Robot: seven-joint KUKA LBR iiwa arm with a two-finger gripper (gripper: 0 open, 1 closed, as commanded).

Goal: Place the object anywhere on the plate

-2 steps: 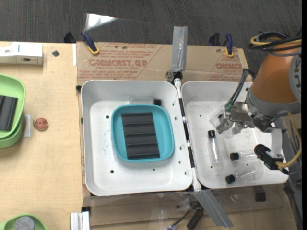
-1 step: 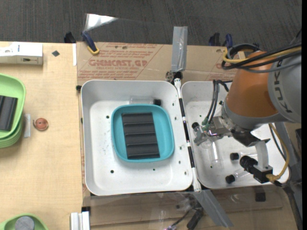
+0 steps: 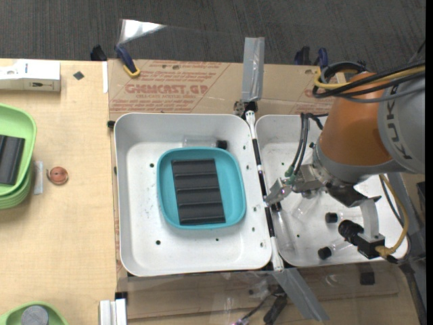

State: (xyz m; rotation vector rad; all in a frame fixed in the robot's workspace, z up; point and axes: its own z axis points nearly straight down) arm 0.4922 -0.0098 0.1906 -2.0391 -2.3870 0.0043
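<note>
A teal square plate lies in the middle of the left bin. A dark ridged block rests flat on the plate, covering most of its centre. My gripper hangs low over the left side of the right bin, close to the wall between the two bins. It is apart from the plate and the block, to their right. The orange wrist band and the grey arm cover much of the right bin.
A small black piece lies in the left bin just behind the plate. Small dark bits sit on the right bin's floor. Green bowls and a round orange knob stand on the bench at far left.
</note>
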